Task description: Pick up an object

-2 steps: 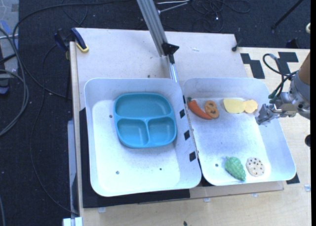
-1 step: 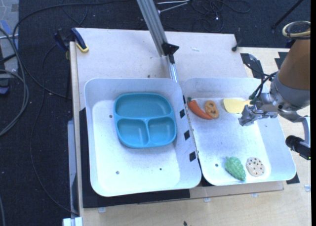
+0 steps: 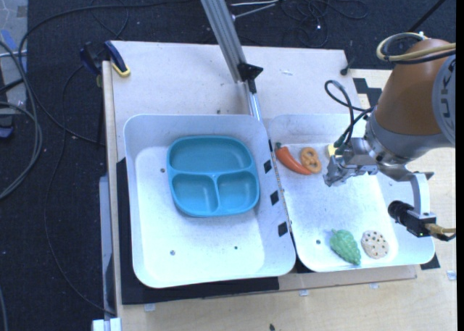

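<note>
In the right bin (image 3: 319,210) lie an orange carrot-like piece (image 3: 291,159), a small brown pretzel (image 3: 311,158), a green leafy piece (image 3: 346,245) and a speckled cookie (image 3: 375,244). My gripper (image 3: 335,174) hangs over the right bin's upper part, just right of the pretzel and slightly below it. Nothing shows between its tips. The arm comes in from the right with its orange band above the wrist.
The left bin (image 3: 145,199) bears a blue divided tray (image 3: 214,175). A metal pole (image 3: 225,25) slants down to the bins' shared top edge. Black clips mark the divider between the bins. A black part of the arm (image 3: 409,219) hangs over the right bin's right rim.
</note>
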Tool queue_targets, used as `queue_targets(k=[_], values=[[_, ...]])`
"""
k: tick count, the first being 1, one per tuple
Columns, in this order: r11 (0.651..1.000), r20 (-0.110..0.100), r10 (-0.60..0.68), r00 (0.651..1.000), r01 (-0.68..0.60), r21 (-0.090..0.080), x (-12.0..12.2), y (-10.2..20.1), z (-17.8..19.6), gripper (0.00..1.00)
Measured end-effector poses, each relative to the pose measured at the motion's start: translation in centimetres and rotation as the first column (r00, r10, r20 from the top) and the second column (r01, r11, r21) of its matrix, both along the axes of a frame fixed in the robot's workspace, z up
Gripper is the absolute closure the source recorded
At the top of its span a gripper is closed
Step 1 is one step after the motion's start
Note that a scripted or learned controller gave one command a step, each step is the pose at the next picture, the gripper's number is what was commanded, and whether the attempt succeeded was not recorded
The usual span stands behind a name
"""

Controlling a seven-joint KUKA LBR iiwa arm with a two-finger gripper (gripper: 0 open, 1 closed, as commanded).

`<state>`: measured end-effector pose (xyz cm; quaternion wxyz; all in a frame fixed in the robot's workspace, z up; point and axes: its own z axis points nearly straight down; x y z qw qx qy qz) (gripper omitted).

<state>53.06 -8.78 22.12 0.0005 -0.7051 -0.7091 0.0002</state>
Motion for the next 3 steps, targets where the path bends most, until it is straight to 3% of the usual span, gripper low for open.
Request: queue_targets(k=[3], values=[[1.000, 0.004, 0.002, 1.000, -0.002, 0.001, 4.8, 15.2, 0.2, 1.00]])
